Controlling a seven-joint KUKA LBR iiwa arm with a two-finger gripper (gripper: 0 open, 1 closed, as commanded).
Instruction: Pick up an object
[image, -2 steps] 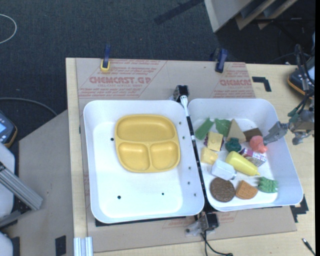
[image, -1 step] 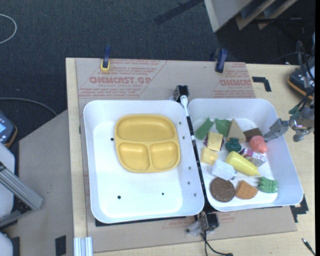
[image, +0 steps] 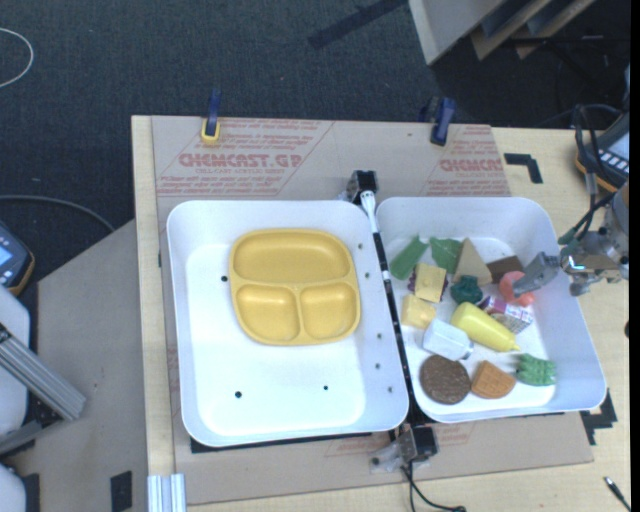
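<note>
**Inspector:** Two bins on the bench. Report them, largest item first.

**Arm:** The left bin (image: 200, 390) holds one yellow divided tray (image: 295, 284), with bare floor around it. The right bin (image: 570, 310) holds a crowded heap of toy food. My pincer (image: 545, 268) hangs over its right rim (image: 585, 340); I cannot tell its state.

**Inspector:** Candidate for pickup?

**Arm:** The yellow bottle-shaped piece (image: 485, 326), mid-heap. I judge it light, rigid, smooth plastic, so possibly slippery. I'd take it across its narrow width.

**Inspector:** Clearance?

**Arm:** Tight. A white piece (image: 446, 341) touches it; a brown disc (image: 444, 379) and a green piece (image: 536, 371) lie near. The open room is overhead.
</note>
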